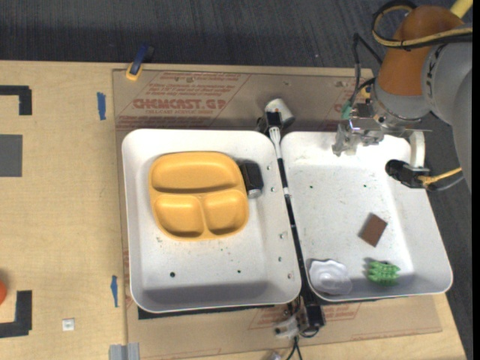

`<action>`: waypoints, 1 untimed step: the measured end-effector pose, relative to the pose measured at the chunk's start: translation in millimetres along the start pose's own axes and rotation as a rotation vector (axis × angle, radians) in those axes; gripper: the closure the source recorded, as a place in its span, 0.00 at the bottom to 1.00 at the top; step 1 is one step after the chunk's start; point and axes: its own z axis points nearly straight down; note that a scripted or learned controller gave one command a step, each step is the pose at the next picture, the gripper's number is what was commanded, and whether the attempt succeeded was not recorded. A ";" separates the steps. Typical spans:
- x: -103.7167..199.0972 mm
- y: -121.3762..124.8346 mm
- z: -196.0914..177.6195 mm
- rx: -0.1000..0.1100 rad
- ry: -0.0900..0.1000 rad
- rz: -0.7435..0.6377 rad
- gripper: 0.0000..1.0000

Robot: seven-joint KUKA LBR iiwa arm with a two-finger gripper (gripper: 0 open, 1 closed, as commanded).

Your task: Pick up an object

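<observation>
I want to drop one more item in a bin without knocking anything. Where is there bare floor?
Right bin: bare middle, between gripper and brown block. Near edge crowded: clear cup, green toy. Left bin: strip below the yellow tray.

view: one fixed camera above the bench [60, 201], looking down at a slant
facing: far bench edge at frame top, dark floor beyond it; near edge at bottom
framing: left bin [142, 276] and right bin [435, 265] both whole, side by side, slightly right of center
distance: mid-range, near enough to read large print on the cardboard sheet [225, 100] under the bins, fine print blurred
arm side: arm [420, 58] enters from top right, cut off by the frame edge
left margin: bare bench with black tape marks [19, 100], partly cropped
shared area: single view, no overlap to compare
</observation>
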 end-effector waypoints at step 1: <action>0.0 -0.2 0.3 0.001 0.000 0.000 0.00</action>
